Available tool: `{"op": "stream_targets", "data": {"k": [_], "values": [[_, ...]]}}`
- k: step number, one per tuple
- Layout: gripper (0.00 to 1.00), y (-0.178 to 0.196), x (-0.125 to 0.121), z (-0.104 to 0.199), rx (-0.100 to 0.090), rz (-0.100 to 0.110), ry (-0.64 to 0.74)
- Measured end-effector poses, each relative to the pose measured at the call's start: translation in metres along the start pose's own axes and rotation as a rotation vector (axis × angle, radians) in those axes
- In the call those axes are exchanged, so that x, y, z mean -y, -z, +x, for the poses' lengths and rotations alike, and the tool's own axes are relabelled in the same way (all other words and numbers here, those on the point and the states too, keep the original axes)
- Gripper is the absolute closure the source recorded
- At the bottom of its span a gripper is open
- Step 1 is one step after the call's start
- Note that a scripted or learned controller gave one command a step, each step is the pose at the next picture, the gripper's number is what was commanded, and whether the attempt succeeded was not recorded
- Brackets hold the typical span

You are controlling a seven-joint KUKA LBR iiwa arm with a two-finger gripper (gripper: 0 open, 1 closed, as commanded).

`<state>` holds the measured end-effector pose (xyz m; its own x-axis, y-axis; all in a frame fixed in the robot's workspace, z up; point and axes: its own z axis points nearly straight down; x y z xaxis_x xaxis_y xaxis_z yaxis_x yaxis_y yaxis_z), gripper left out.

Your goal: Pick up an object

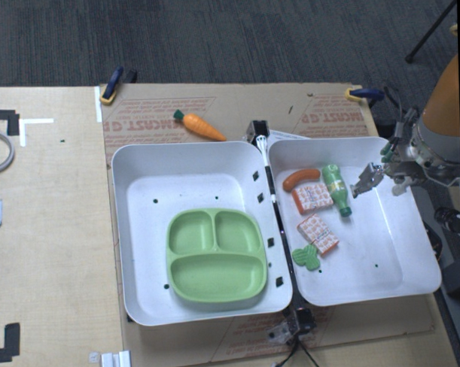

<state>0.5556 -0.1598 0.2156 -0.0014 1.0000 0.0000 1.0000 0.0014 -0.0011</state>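
Observation:
The right bin [399, 275] holds an orange-red sausage [301, 178], a green bottle [336, 188], two pink-and-white waffle blocks [312, 196] [318, 234] and a green leafy piece [307, 257]. My gripper [381, 185] hangs over the right bin's upper right part, just right of the bottle and apart from it. It is open, with nothing between its fingers. The grey wrist and orange band reach in from the right edge.
A green divided plate [216, 255] lies in the left bin [141, 220]. A toy carrot [200, 125] rests on the cardboard behind the bins. Blue clamps [111, 84] [366, 95] hold the cardboard's far corners. A black clip [257, 130] joins the bins at the back.

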Motion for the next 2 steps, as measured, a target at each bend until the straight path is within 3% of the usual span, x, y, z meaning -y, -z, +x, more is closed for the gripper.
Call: {"op": "stream_targets", "data": {"k": [1,2], "values": [[0.0,-0.119,-0.081,0.021,0.002,-0.009,0.112],[1.0,-0.109,-0.082,0.02,0.004,-0.012,0.111]]}}
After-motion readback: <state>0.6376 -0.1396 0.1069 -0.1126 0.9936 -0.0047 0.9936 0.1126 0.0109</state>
